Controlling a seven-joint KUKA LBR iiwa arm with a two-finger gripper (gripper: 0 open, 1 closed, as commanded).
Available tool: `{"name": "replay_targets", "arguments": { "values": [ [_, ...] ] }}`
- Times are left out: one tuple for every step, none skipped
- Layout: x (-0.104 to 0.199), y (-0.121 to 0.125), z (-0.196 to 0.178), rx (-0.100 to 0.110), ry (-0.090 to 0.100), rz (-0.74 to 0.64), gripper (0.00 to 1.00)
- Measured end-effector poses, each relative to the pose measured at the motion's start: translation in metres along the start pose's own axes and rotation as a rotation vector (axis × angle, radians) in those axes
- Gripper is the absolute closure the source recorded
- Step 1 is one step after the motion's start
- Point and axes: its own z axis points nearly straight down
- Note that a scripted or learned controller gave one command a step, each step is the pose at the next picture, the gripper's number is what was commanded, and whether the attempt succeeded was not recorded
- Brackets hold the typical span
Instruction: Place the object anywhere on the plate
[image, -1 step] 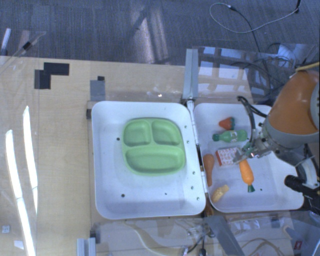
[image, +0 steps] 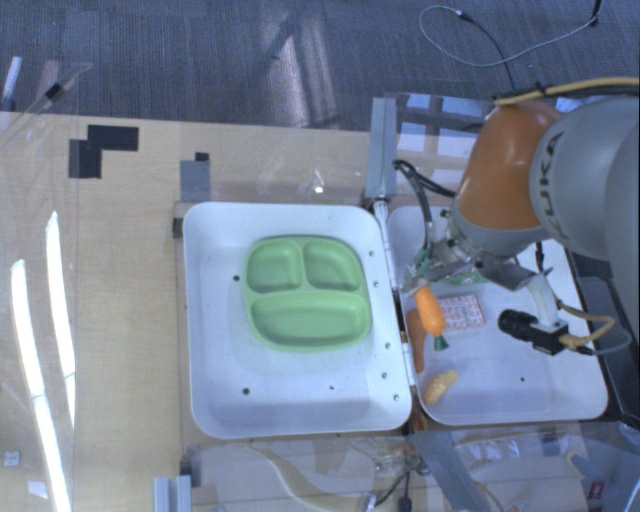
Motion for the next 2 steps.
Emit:
{"name": "replay_targets", "arguments": {
  "values": [
    [0.0803, 0.0870, 0.0001, 0.000, -0.001, 0.164, 1.00],
    [0.0801, 0.0869, -0.0001, 0.000, -0.002, 0.163, 0.00]
  ]
}}
